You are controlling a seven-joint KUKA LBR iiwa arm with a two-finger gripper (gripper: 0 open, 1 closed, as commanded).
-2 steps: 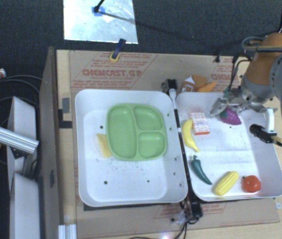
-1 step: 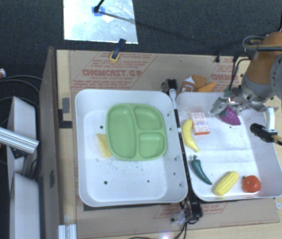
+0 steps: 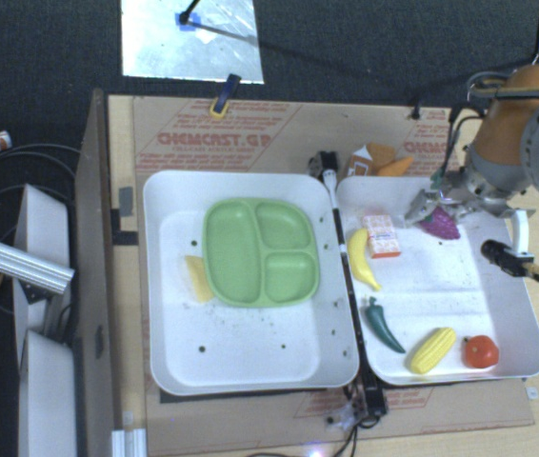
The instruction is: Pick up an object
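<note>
the claw is low over the far part of the right bin, reaching in from the right on the grey arm with its orange band. a purple object lies right under its tip, touching it or nearly so, but i cannot tell if the claw is wide or narrow, or if it really holds this object. just left of it, a small pink and white box rests on the bin floor. a yellow banana lies along the left wall of the same bin, and a dark green pepper is below it. near the front wall are a yellow corn and a red tomato, close together. the left bin holds a green divided plate, with a yellow piece beside its left edge. both bins stand on the table.
</note>
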